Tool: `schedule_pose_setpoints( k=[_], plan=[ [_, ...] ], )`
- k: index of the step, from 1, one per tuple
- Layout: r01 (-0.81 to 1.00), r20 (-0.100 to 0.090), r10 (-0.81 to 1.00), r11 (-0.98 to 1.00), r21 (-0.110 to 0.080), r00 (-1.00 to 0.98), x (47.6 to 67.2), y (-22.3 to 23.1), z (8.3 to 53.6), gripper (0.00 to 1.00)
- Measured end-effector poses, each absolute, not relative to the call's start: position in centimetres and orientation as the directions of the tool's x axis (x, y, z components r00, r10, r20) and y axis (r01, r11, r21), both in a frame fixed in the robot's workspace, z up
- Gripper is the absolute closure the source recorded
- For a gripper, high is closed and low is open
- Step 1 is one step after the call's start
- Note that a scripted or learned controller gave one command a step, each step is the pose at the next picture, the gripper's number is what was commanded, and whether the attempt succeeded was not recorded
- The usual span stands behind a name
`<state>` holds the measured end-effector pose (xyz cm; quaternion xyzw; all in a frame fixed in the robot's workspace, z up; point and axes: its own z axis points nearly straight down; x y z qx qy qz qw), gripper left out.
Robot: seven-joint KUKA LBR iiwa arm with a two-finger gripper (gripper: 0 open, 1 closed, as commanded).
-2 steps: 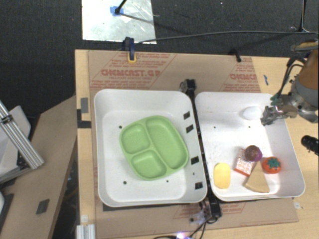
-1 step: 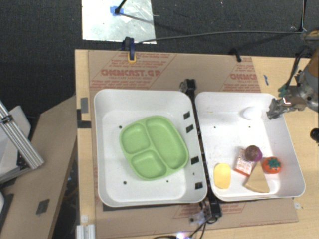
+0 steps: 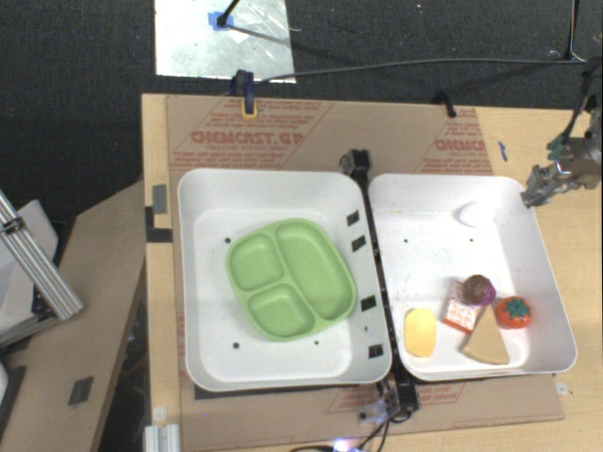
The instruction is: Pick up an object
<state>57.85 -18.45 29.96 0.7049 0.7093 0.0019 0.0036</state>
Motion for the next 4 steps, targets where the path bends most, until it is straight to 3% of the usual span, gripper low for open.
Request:
schedule_pose_setpoints(
  k=[2,4],
  plan=[
    [1.000,0.001,1.000,0.008,0.002,-0.008,55.9,-9.6,29.3,1.00],
    [1.000,0.002,1.000,0.009,-0.001,-0.009,51.9,0.2,25.6,1.00]
  ],
)
